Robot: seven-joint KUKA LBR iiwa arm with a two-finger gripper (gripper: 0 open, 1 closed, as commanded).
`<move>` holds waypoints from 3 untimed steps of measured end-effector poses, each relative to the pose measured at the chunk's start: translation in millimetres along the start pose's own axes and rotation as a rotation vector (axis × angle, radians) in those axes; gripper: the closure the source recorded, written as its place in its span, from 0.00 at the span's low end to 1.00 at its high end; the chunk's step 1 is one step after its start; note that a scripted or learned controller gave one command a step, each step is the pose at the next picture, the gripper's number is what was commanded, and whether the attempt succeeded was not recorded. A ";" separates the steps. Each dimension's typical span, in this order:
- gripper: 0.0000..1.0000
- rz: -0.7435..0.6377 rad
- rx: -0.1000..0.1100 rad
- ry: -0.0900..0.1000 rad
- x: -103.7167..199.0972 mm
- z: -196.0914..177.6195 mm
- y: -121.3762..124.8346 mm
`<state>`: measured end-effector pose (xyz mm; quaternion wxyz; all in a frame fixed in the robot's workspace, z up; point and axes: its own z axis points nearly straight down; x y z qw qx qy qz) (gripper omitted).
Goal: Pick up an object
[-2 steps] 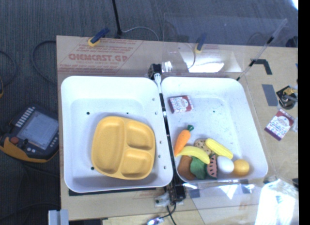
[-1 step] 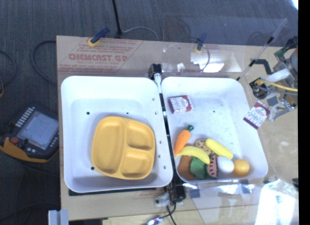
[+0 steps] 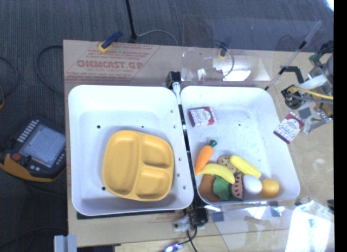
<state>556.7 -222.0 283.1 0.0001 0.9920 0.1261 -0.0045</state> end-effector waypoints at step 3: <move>1.00 0.052 0.000 0.004 -65.5 -0.6 -39.9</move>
